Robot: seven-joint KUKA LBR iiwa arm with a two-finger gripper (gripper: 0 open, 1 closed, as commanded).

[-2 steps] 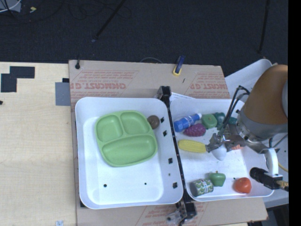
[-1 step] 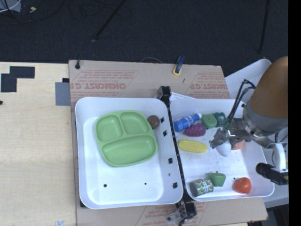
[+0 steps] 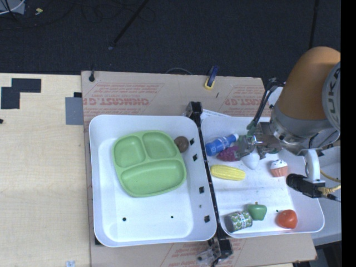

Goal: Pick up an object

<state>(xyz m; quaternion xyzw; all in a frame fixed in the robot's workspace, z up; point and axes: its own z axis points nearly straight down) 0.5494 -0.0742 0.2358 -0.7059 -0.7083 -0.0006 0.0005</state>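
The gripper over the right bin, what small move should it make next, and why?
Probably a short drop straight down. The gripper sits low in the right bin, at the purple grapes and a white object, with the blue bottle close beside. Nothing shows as held, so settling onto the grapes seems the nearest chance for a grasp.

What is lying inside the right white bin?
In the right bin: a blue bottle, purple grapes, corn cob, cupcake, green can, green apple, tomato. The gripper covers part.
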